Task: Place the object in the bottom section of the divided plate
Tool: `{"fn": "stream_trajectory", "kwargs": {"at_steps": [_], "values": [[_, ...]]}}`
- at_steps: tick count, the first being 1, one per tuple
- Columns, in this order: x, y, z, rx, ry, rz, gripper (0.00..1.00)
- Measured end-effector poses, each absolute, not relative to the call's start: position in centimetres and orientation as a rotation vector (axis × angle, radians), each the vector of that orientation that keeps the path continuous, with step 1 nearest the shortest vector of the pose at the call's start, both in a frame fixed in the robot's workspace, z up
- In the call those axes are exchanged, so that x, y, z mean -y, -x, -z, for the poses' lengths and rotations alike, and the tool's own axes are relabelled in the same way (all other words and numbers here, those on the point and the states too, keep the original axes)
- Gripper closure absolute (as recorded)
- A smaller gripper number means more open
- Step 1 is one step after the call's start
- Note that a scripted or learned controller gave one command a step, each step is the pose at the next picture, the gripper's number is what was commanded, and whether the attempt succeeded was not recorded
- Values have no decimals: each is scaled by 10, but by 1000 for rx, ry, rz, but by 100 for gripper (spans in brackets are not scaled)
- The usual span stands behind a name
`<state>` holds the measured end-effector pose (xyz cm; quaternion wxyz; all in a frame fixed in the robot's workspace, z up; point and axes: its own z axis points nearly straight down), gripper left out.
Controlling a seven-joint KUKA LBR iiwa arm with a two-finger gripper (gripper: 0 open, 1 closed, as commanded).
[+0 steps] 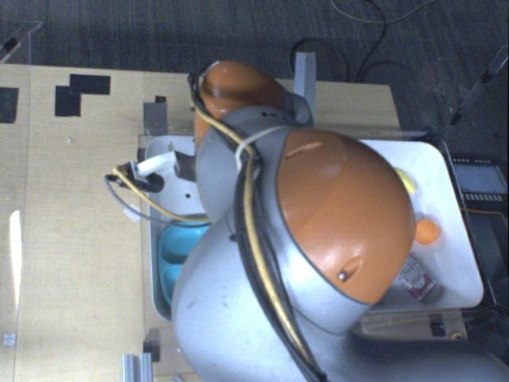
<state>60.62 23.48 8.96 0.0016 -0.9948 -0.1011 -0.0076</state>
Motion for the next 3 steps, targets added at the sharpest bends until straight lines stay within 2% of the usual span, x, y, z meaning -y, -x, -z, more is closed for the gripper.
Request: {"fn": "stream_trajectory", "kwargs": {"at_steps": [1,2,3], "values": [[-227,-559,-89,502,3102,18,100],[-233,-499,-91,737,3055,25,100],[-233,-505,-117,541,3095,8,100]]}}
